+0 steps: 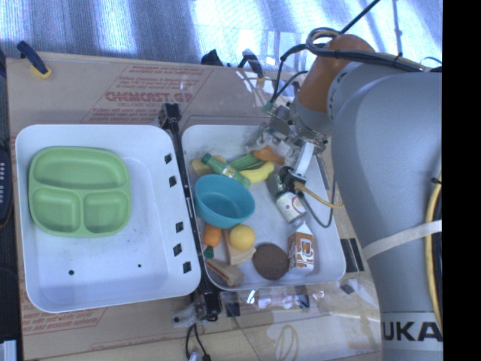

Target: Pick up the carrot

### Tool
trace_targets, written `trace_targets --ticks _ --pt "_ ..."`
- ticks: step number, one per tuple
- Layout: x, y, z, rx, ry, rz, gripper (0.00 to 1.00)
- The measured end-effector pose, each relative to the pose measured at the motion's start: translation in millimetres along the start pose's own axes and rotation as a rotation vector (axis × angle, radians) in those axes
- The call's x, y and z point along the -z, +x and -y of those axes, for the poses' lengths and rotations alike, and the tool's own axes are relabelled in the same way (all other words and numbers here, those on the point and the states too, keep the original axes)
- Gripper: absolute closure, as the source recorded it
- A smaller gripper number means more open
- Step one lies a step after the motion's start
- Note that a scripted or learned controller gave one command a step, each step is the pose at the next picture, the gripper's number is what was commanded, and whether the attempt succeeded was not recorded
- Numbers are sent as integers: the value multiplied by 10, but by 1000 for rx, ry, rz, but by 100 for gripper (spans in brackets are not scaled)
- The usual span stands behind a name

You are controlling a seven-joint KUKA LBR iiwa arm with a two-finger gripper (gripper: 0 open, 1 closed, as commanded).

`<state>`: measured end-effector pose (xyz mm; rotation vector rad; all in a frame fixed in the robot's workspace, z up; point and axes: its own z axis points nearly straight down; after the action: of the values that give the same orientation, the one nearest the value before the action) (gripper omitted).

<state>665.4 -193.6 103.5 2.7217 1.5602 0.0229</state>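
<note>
on the far left sits the left bin [45,277], and in it lies a green plate [79,190] with three parts. next comes the right bin [331,265], packed with toys. a blue bowl [224,200] is near its middle. below the bowl, by the wall between the two bins, a small orange thing with a green end [212,237] touches a yellow lemon [242,237]; it might be a carrot too, but it is too small to tell. a brown ball [270,261] and a little box [301,250] lie along the near edge. above the bowl are a green bottle [225,169] and a banana [256,173]. the carrot [267,155] looks to be the orange piece with a green top by the far wall, touching the banana. the gripper [289,147] is just beside it, low in the bin, but its tips are lost among wires and toys, so i cannot tell how wide it is open or if it has hold of anything. the carrot is likely light, hard toy plastic, smooth and a bit slippery, so take it across the fat middle. the far wall, the banana and a small bottle [289,201] crowd it, so there is little room. the open way is straight up.
</note>
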Motion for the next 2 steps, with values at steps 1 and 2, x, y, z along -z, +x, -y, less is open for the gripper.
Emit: trace_targets --ticks 1,2 --pt "-110 43 133 -114 23 17 0" --pt "2 55 129 -102 27 17 100"
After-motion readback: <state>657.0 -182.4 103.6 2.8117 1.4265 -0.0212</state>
